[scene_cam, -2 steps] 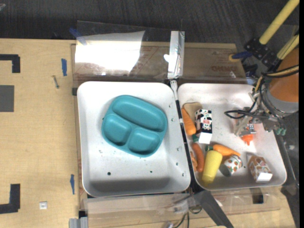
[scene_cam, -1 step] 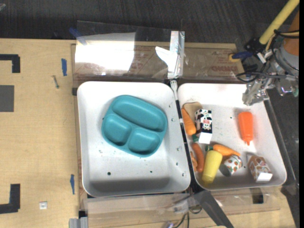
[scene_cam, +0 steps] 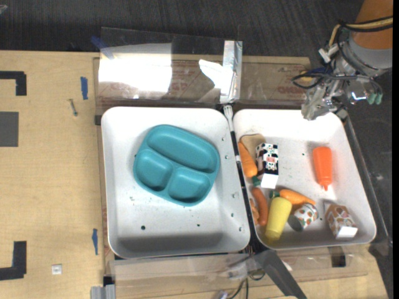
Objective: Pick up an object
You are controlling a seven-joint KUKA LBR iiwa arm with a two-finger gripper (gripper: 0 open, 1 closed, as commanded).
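Observation:
The right bin [scene_cam: 355, 167] holds several small items: an orange bottle [scene_cam: 322, 166], a black and white cow-patterned box [scene_cam: 268, 159], a yellow bottle [scene_cam: 278, 217], orange carrot-like pieces [scene_cam: 248, 162], a spotted cup [scene_cam: 305, 217] and a patterned block [scene_cam: 340, 220]. My gripper [scene_cam: 318, 108] hangs over the bin's far right corner, above and behind the orange bottle, with nothing visible between its fingers.
The left bin [scene_cam: 118, 185] carries a teal divided tray [scene_cam: 177, 163]. A clear plastic panel [scene_cam: 168, 73] stands behind the bins. Tan bench surface [scene_cam: 43, 185] lies to the left.

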